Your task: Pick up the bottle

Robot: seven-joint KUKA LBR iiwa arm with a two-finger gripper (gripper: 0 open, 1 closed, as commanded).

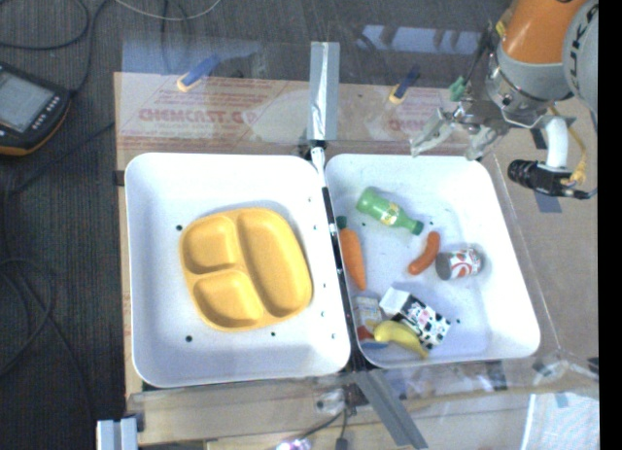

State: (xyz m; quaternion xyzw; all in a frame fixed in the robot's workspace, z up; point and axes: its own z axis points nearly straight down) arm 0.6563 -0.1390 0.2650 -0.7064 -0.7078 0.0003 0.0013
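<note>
Hovering above the far rim of the right bin [505, 244], approach to the bottle [389, 213] not yet begun.

Hanging with gripper [449, 137] spread wide and nothing between the fingers, over the bench edge just beyond the bin wall. Lying on its side in the upper middle of that bin: green bottle, cap end pointing toward the small red sausage [424, 253], carrot [353, 258] near on the other side, round can [460, 263] further off. Judged as the reach step, grasp still ahead. Calling next for a move inward and down over the bottle's body, fingers turned across its narrow width, closing clear of sausage and carrot. Sitting untouched in the left bin: yellow tray [248, 268].
</note>
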